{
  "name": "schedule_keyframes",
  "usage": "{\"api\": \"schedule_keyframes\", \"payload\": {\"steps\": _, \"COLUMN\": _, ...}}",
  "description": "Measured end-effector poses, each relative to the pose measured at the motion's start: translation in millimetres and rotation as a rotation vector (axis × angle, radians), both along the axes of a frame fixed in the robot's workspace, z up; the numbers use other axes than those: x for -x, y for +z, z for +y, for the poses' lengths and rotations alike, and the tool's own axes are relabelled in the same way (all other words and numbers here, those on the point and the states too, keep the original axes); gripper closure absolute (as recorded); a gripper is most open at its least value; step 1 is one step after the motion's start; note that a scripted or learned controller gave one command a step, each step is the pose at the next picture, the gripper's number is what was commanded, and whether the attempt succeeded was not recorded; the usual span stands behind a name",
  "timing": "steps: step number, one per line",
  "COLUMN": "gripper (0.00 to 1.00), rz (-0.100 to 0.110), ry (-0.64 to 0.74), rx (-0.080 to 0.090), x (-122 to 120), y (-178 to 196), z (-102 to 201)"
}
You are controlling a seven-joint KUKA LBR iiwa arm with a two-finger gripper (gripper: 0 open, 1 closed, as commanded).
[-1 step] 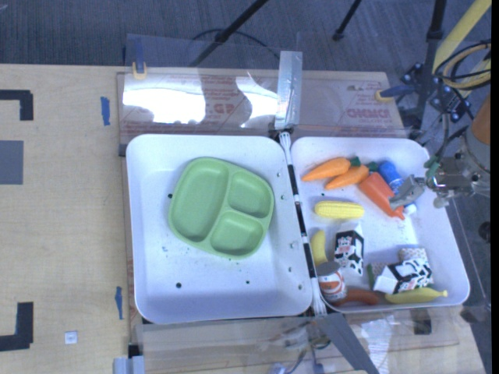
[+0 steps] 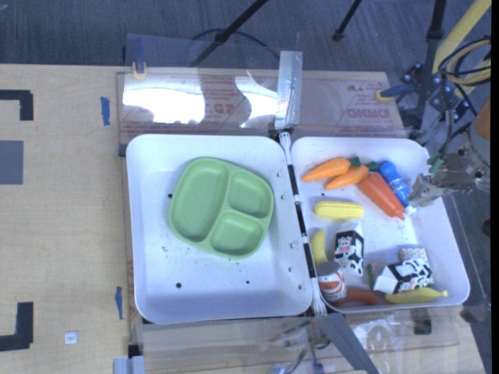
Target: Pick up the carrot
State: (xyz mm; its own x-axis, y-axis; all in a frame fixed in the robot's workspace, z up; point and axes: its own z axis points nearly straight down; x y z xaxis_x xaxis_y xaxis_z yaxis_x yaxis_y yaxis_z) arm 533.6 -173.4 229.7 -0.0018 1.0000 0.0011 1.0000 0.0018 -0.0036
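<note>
Two orange carrots lie side by side at the back of the right bin (image 2: 456,244). One carrot (image 2: 327,168) points left, and the second carrot (image 2: 347,178) lies just in front of it with a dark green top. My gripper (image 2: 427,188) hangs over the bin's right rim. It is well to the right of the carrots, beyond an orange bottle (image 2: 380,193) and a blue bottle (image 2: 394,181). It is small and partly lost against the clutter.
The right bin also holds a corn cob (image 2: 339,208), a banana (image 2: 416,294), two cow-patterned cartons (image 2: 348,251) (image 2: 411,270), a yellow piece (image 2: 318,245) and a small can (image 2: 331,285). In the left bin sits a green divided plate (image 2: 221,206).
</note>
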Motion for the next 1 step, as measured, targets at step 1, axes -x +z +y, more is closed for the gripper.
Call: {"api": "schedule_keyframes", "payload": {"steps": 1, "gripper": 0.00, "rz": 0.000, "ry": 0.000, "rx": 0.000, "x": 0.0, "y": -0.1, "z": 0.0}}
